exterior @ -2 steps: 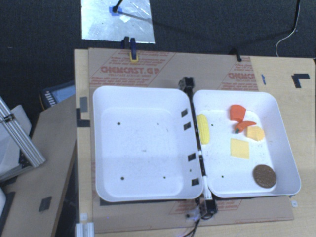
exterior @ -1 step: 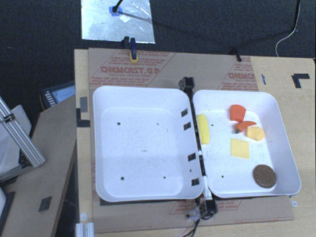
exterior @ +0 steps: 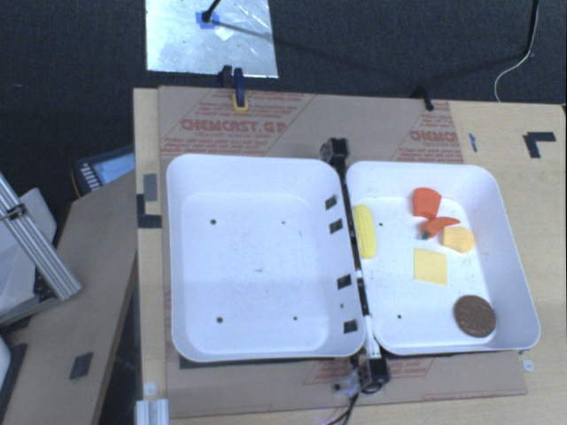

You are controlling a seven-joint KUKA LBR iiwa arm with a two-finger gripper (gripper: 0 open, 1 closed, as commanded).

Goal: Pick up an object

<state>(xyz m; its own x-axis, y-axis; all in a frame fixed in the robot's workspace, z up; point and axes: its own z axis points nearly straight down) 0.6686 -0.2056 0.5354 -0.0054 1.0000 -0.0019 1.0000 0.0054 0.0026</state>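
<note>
The right bin (exterior: 507,237) holds several small toy foods. A yellow corn cob (exterior: 364,230) lies along its left wall. An orange carrot-like piece (exterior: 428,208) sits near the far side, with a small orange-yellow chunk (exterior: 458,238) just right of it. A flat yellow cheese slice (exterior: 431,266) lies in the middle. A brown round cookie (exterior: 475,315) rests near the front right corner.
The left bin (exterior: 186,264) stands beside the right one, joined by black clips (exterior: 345,282) along the shared wall. Both sit on a cardboard sheet (exterior: 292,122). A shiny metal plate (exterior: 210,25) lies on the dark floor behind. An aluminium rail (exterior: 35,246) slants at left.
</note>
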